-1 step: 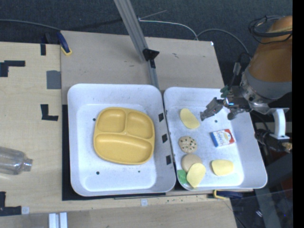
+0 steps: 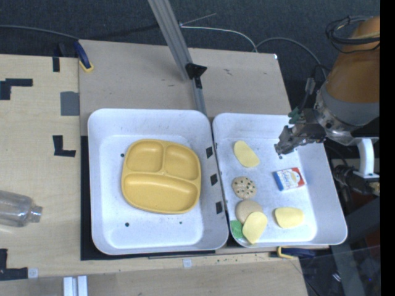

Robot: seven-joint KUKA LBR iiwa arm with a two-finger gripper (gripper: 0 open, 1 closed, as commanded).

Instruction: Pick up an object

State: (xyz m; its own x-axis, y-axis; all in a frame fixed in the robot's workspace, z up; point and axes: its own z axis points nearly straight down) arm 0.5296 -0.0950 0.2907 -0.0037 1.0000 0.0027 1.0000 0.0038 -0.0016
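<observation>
Small food items (image 2: 265, 187) in right bin (image 2: 327, 227)

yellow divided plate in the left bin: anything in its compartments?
Empty. The yellow divided plate in the left bin shows three bare compartments.

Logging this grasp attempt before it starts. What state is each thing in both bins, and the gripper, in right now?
Yellow divided plate: upright, flat in the left bin.
Cookie: flat in the right bin.
Small carton: lying on its side, untouched.
Yellow pieces: loose; the front one leans on a beige piece.
Gripper: above the right bin, holding nothing visible.
</observation>
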